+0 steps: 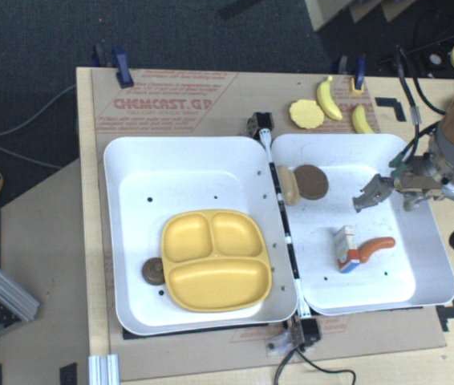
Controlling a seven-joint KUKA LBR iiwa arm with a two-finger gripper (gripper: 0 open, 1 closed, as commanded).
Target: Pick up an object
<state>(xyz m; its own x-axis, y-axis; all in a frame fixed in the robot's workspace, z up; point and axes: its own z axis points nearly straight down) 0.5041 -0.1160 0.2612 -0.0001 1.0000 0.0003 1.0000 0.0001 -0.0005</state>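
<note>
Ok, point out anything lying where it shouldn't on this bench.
Three yellow toy pieces, a round ruffled one and two bananas, lie on the brown board behind the right white bin, outside both bins. Nothing looks spilled or broken.

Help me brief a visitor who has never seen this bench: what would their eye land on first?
Most likely the big yellow divided tray, which takes up much of the left bin, with a small brown disc at its left edge. Next, the gripper reaching from the right over the right bin, above an orange-handled tool and beside a brown round piece. Two toy bananas lie on the board beyond the bins.
</note>
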